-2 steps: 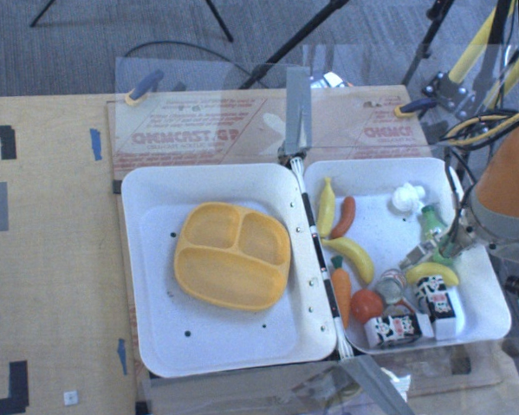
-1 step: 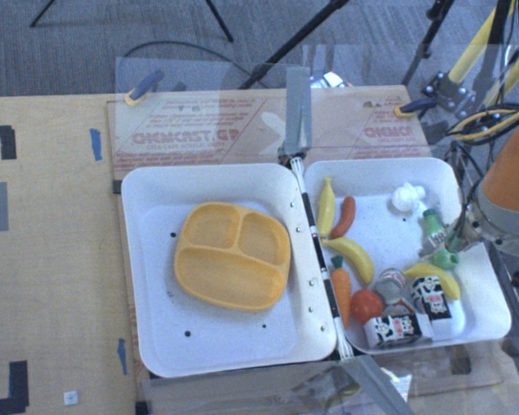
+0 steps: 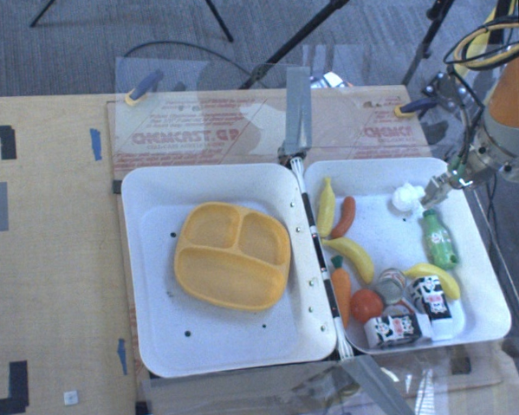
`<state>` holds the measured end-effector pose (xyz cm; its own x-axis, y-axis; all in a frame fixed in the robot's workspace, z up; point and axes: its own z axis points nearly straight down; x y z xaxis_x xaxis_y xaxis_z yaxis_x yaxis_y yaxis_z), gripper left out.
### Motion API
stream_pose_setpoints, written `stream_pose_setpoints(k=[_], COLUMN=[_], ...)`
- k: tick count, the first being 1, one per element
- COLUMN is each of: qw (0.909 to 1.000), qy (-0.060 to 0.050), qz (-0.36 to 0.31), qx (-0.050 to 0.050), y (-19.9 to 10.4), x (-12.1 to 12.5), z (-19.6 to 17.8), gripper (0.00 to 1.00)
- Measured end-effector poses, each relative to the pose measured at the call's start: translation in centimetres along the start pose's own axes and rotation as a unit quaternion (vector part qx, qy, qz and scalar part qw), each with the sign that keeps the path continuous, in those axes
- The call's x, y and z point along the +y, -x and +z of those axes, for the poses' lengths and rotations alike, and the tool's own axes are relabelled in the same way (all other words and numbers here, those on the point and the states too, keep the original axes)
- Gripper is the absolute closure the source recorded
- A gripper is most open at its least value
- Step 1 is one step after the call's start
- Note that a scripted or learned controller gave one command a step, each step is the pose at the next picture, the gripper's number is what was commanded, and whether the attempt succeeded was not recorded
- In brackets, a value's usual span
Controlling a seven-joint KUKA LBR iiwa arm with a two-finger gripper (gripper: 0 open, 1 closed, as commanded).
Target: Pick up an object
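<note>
Nothing had yet been lifted, by the look of it. The pincer (image 3: 438,189) hung at the right bin's (image 3: 493,272) upper right, just above the green bottle (image 3: 438,239) and beside a white ball (image 3: 405,198), with no object between its tips; whether it was spread or clenched could not be told. Bananas (image 3: 354,254), a carrot (image 3: 342,295) and a tomato (image 3: 366,304) lay untouched; the yellow divided plate (image 3: 232,255) sat in the left bin (image 3: 146,278).
</note>
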<state>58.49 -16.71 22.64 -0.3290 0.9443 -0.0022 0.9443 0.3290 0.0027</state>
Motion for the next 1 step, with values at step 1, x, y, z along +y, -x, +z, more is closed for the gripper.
stream_pose_setpoints(k=[1], qw=[0.9949], qy=[-0.002], qz=[0.101], qx=[0.002], y=[-8.55], x=[4.72], z=[4.16], gripper=[1.00])
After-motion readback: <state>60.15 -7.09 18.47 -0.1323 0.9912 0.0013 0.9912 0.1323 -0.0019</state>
